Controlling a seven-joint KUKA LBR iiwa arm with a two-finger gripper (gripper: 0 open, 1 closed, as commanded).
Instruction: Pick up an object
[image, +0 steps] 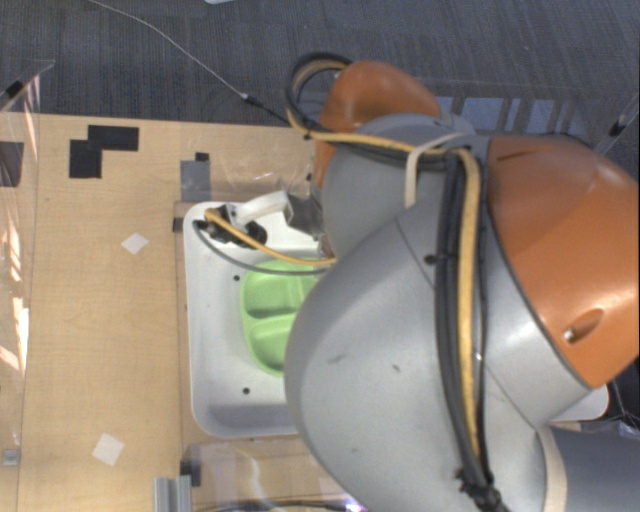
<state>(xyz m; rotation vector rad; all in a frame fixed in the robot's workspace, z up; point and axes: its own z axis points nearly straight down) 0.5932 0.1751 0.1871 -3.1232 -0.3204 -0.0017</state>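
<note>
The arm (440, 330) is seen reaching in from the right, and its grey body and orange band cover most of the near bin (215, 400). A green tray (268, 318) with a ridge across it lies in that bin, its right part hidden under the arm. It is the only candidate object that can be made out. At the far end of the bin a white fitting with yellow and black cable (245, 228) is visible, probably part of the wrist. The pincer itself is blocked by the arm, so its opening, and whether anything is held, cannot be told.

Judgement: the step in hand is probably the descent onto the tray. A flat tray is best taken at a rim or at the raised ridge, with the fingers set astride the edge. Contact with the bin wall is to be avoided. The grip should be confirmed after a slow lift, since a shallow plastic rim may slip. The bench (100, 330) beside the bin bears only small markers.
</note>
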